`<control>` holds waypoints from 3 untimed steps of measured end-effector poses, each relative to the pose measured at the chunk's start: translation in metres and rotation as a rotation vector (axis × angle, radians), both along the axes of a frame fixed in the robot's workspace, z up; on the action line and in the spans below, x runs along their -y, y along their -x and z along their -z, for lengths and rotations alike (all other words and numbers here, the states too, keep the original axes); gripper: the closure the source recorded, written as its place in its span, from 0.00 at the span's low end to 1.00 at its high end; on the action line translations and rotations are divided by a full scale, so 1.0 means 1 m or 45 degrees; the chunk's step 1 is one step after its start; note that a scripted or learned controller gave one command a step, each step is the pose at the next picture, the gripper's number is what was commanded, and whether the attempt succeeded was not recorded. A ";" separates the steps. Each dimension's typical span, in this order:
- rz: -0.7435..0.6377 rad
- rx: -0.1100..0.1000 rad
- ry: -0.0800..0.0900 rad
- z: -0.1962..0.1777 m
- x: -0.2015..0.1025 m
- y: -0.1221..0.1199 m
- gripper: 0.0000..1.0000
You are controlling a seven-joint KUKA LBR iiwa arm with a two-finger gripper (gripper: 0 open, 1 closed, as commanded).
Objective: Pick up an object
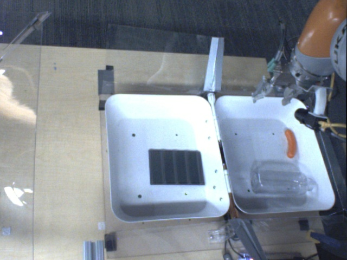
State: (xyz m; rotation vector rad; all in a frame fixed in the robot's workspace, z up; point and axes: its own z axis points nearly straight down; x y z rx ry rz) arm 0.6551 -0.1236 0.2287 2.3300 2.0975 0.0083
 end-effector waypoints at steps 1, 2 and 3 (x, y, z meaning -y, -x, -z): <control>0.030 -0.005 0.000 0.034 0.057 0.044 0.00; -0.084 0.000 0.001 0.141 0.069 0.033 0.00; -0.243 -0.003 0.003 0.120 0.077 0.017 0.00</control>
